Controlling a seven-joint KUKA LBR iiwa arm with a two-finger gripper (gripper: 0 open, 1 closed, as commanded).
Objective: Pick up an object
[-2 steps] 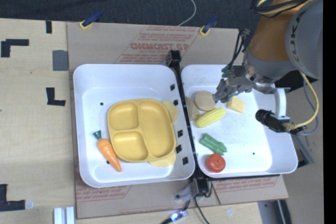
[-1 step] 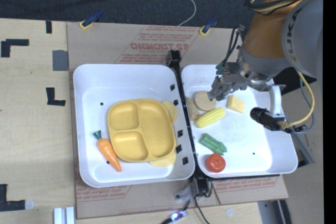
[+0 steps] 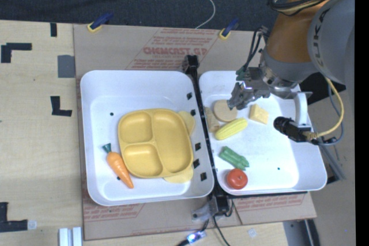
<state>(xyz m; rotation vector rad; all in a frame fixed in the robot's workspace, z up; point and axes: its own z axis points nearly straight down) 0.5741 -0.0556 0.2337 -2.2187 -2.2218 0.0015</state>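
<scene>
Claw point(image 3: 238, 102) is held low in right bin point(image 3: 300, 173), over disc point(image 3: 223, 110) beside corn point(image 3: 230, 128); its opening cannot be told. Risk: crowded neighbours may be nudged, so nothing is gripped.

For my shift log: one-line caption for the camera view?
Pincer hovers over the tan disc beside the corn in the right bin.
</scene>
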